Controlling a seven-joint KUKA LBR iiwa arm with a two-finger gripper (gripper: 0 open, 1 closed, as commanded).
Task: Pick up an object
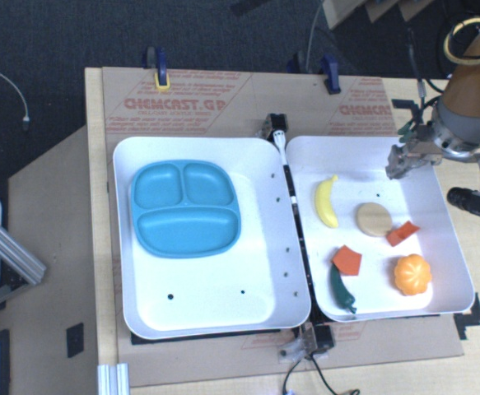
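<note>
Over the right bin's far corner, the pincer, grip unreadable, hangs clear of the banana.

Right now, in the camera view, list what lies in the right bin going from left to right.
Yellow banana → green vegetable and orange block, overlapping in order → tan round piece → small red block → orange fruit. The gripper hangs over the bin's far right part.

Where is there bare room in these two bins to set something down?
The left bin has a wide bare strip below and to the right of the blue divided plate. The right bin is crowded: banana, tan disc, two orange-red blocks, orange fruit, green vegetable. Its bare patch is at the top, left of the gripper.
</note>
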